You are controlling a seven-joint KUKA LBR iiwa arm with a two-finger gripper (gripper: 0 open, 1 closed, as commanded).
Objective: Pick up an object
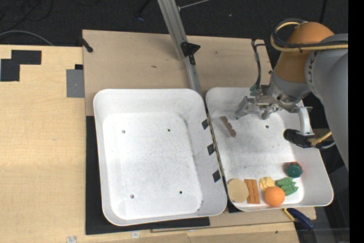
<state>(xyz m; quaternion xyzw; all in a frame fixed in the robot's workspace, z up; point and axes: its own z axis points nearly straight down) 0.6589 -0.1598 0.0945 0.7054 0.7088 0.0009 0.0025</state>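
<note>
left bin: on the bench, left of the divider; white speckled floor, four small dark dots on it, nothing else visible inside.
divider: seam where the two bins meet, three small black clips along it.
metal rail: slants from top of view down to the far end of the divider, black clamp partway along.
right bin: right of the divider, holds all the loose items.
brown stick: small flat piece lying on the bin floor just right of the divider, upper half of the bin, apart from everything else.
tan disc: near corner of the right bin, closest item to the divider.
orange-brown block: touching the disc's right side.
yellow piece: just right of the block.
orange ball: right of the block, below the yellow piece, touching or nearly so.
green leafy piece: right of the ball, against it.
dark green ball: just above the leafy piece, near the bin's right rim.
gripper: over the far part of the right bin, right of the brown stick and well apart from the near-corner cluster; fingers spread, pointing down and left, nothing between them.
arm: enters from the right, orange band above the wrist, bent down over the bin's far right corner.
</note>
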